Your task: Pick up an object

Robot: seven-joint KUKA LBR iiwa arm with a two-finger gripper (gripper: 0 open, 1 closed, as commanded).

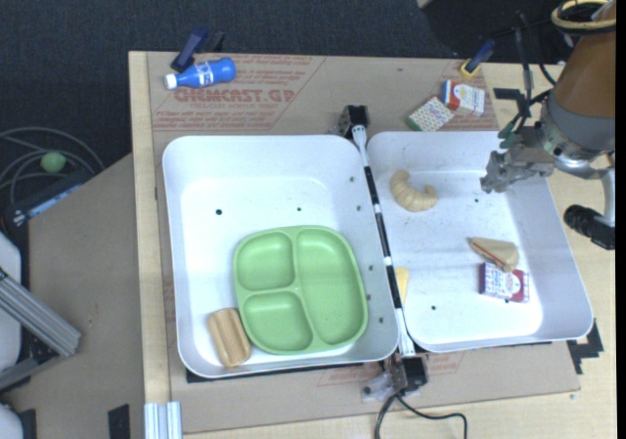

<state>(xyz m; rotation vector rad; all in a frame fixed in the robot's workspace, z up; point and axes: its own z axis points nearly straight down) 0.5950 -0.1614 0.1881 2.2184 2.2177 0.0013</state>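
- Objects for picking lie in the right bin point(548, 325): nearest the camera, a small red-and-white packet point(504, 283), with a tan wedge point(495, 251) just beyond it.
- Left bin point(186, 232): a green divided plate point(295, 287) in its near half, with a tan ridged bread piece point(228, 335) just beside the plate's left edge, at the bin's near-left corner.
- Right bin, farther in: a pale croissant point(415, 192) near the divider between the bins.
- Hand point(497, 176): hanging over the far-right part of the right bin, well apart from the croissant and wedge; whether it is open or closed cannot be told, and nothing is seen held in it.
- Table point(293, 85), beyond the bins: a blue-and-white bottle point(202, 73) at far left, and two small cartons point(445, 107) at far right.
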